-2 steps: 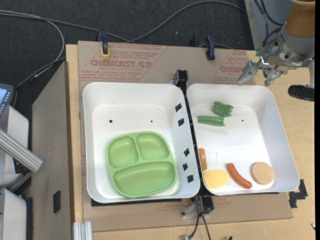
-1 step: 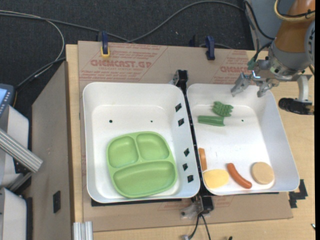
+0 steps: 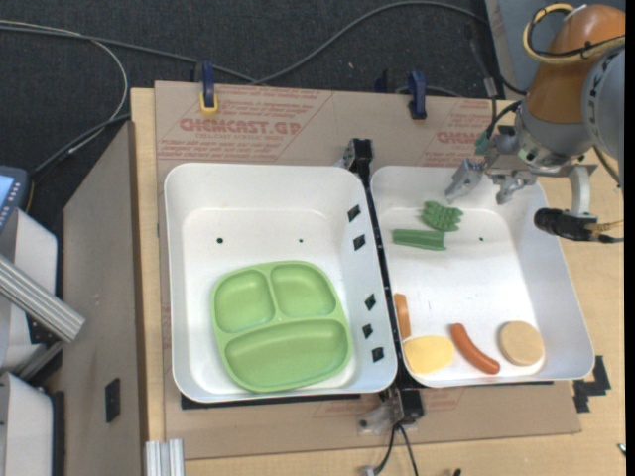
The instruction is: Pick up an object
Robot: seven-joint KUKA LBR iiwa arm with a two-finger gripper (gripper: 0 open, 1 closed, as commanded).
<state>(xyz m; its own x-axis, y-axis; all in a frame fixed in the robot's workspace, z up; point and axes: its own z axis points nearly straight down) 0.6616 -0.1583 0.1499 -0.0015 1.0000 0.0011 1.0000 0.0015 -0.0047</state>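
gripper of the grey arm hangs over the far edge of the right bin, its two fingers spread apart with nothing between them. one fingertip points down toward the bin's back left area, the other sits to its right, above the bin's rear wall. the orange band of the arm shows above the wrist at the upper right.

just in front of the gripper, apart from it, a ridged green leafy piece lies on the bin floor, and a long green bean-shaped piece lies just beside it, nearer the camera, close enough that they may touch. along the bin's near side sit a small orange stick against the left wall, a yellow rounded piece just below it, a red-orange sausage set at a slant, and a tan round biscuit-like disc near the right corner.

the left bin holds a green divided plate with three compartments, lying flat in the near half. both bins rest on a sheet of brown cardboard on the bench, held at the far edge by a yellow clamp and a blue clamp. black cables trail across the dark floor beyond.
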